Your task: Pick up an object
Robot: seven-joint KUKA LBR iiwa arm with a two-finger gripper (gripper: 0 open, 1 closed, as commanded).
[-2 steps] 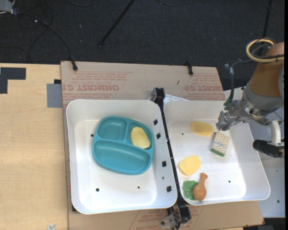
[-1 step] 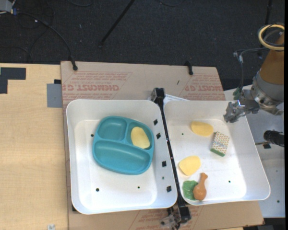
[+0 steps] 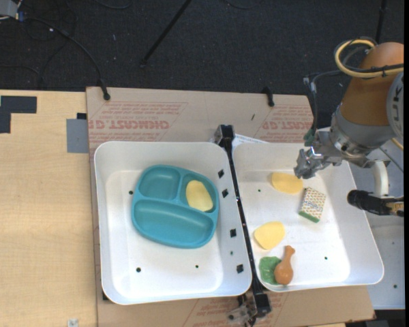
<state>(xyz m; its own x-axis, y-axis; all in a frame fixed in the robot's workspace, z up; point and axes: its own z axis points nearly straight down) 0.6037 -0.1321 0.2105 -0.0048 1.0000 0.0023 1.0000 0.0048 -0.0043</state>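
My gripper [image 3: 305,166] hangs over the back of the right bin [image 3: 354,264], just above and to the right of a flat yellow piece [image 3: 285,182]. No object shows between its fingers. A patterned sponge block with a green edge [image 3: 313,204] lies just below the gripper. Nearer the front lie a second yellow piece [image 3: 269,235] and an orange drumstick toy [image 3: 285,266] resting on a green item [image 3: 268,267]. In the left bin [image 3: 116,264] a teal divided plate [image 3: 172,206] carries a yellow piece [image 3: 200,195] in its upper right compartment.
A black divider rail [image 3: 234,203] runs between the two bins. The arm's orange and grey body [image 3: 368,101] stands over the right bin's back right corner. A black handle [image 3: 371,201] juts in at the right edge. Cardboard lies beneath the bins.
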